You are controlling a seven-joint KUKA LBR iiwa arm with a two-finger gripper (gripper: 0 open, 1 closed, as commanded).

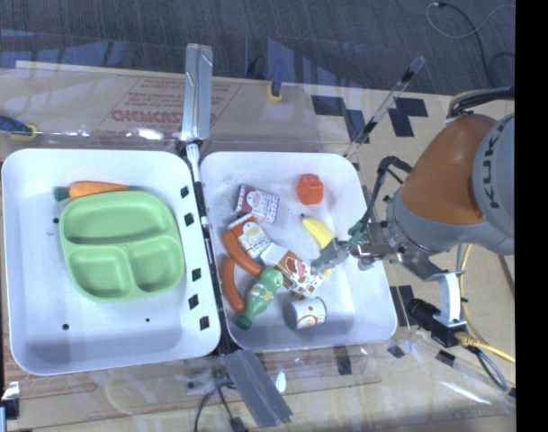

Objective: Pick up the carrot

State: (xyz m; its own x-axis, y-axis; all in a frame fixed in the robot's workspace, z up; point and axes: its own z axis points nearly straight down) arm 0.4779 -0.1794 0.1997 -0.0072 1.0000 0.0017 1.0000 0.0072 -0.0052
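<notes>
The carrot [98, 188] is orange with a green tip. It lies on its side at the far left of the left bin [22, 331], against the back edge of a green divided plate [122, 244]. My gripper [335, 254] hangs low over the right side of the right bin [368, 318], between a yellow banana [318, 231] and a printed snack packet [296, 273]. It is far from the carrot, and nothing shows held in it.
The right bin holds several toy foods: an orange-red piece [310, 188], a small carton [256, 204], two sausages [242, 252], a green bottle [258, 295] and a can [305, 312]. A metal divider [196, 106] stands between the bins.
</notes>
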